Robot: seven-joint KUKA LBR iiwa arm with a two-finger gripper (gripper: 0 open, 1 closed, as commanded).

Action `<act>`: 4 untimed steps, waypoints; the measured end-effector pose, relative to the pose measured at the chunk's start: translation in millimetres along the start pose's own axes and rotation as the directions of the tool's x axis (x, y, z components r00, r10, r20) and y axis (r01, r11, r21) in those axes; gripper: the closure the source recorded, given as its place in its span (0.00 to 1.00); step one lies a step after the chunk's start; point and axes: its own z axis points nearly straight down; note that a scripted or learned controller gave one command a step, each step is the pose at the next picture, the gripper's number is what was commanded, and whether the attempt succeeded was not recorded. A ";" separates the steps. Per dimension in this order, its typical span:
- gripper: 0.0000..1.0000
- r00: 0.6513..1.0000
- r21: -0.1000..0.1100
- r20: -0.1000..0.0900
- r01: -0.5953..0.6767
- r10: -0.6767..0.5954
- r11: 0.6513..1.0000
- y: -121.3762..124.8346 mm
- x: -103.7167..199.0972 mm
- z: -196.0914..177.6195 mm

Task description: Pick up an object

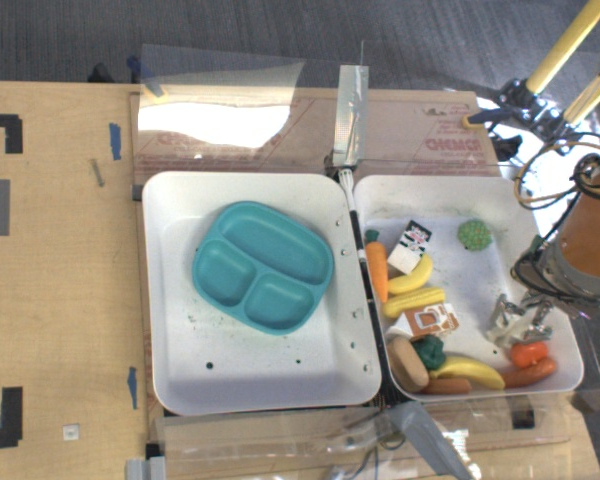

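Observation:
My gripper (513,318) hangs low over the right side of the right bin (495,196), just above an orange-red toy (530,354) near the bin's right wall. The arm's orange band (590,238) rises behind it. Nothing is visibly held. The right bin holds several toy foods: a carrot (377,268), a white cube with black marks (412,244), a green broccoli head (474,235), a banana (411,280), a yellow piece (416,301), an orange-and-white carton (431,320), a dark green item (433,351), a tan roll (408,364) and a second banana (471,372).
The left bin (170,298) holds a teal divided plate (265,266). A clear divider (349,118) stands behind the gap between the bins. Cables and yellow bars (560,48) sit at the upper right. Wooden bench surface (50,268) lies to the left.

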 end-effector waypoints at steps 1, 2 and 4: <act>1.00 0.861 -0.005 0.003 0.509 -0.509 0.861 -22.9 -10.7 1.3; 1.00 0.670 -0.004 0.005 0.743 -0.743 0.670 -62.2 -42.7 2.7; 1.00 0.507 -0.001 0.007 0.862 -0.862 0.507 0.0 -5.7 -9.4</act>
